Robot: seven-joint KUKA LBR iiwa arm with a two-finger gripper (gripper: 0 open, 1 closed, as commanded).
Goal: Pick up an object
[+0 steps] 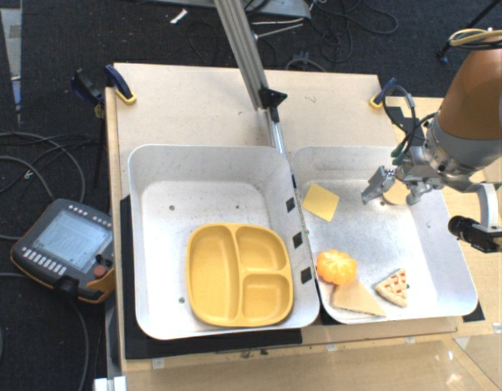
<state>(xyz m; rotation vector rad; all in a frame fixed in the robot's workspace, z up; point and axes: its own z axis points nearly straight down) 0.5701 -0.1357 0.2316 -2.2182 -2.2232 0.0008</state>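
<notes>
The tabletop (202, 104) carries two shallow white bins side by side. The left bin (153, 186) holds a yellow tray (239, 275) with three compartments, lying flat near the front. The right bin (434, 251) holds the smaller pieces that could be picked.

The arm (471, 104) reaches in from the right, its wrist above the far right part of the right bin. The claw (380, 187) hangs over the bin's far half, with nothing visible in its grip; how wide it stands cannot be told from this angle.

The candidates lie in the right bin. A cheese slice (321, 202) rests flat near the bin's left wall, just beside the claw and on its left. An orange (336, 267) sits nearer the front, touching a tan wedge (357, 300) that lies at the front edge. A pizza slice (393, 287) lies just right of the wedge.

The step in hand looks like the approach: the claw is above the bin floor and no object is gripped yet. The cheese slice seems the nearest target. The next move would call for shifting left over it and descending; being thin and flat, it may slip from the grip.
</notes>
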